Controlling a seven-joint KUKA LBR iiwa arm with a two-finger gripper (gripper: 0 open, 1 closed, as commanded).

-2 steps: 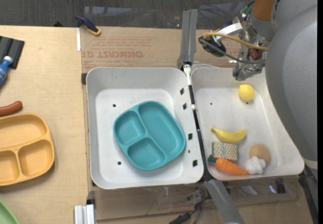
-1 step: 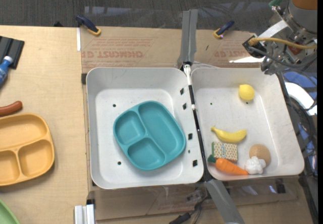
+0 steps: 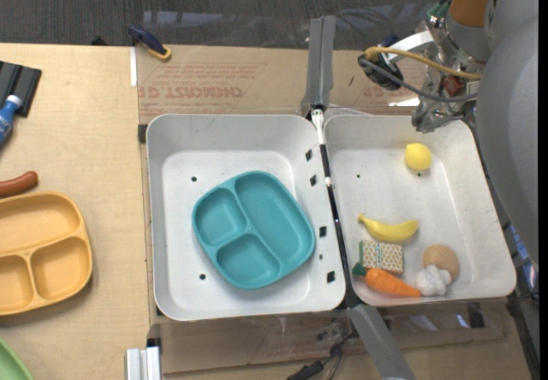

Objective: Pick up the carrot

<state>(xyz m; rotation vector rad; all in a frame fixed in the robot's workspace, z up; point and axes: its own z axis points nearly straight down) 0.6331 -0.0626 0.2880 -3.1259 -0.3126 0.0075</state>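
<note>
An orange carrot with a green tip [image 3: 393, 282] lies in the white right-hand plastic bin [image 3: 479, 198], with a yellow banana [image 3: 390, 228], a yellow lemon [image 3: 418, 157] and a tan egg-shaped piece [image 3: 441, 258]. A teal divided plate [image 3: 252, 228] sits in the white left-hand bin [image 3: 171, 198]; on the pale wooden bench [image 3: 77, 121], a yellow-orange divided tray [image 3: 38, 254].

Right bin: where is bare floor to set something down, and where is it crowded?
In the right bin, bare floor lies between the lemon and the banana, and along the left wall above the banana. The near corner is crowded: carrot, small box, brown egg-like item and white piece sit bunched together.
</note>
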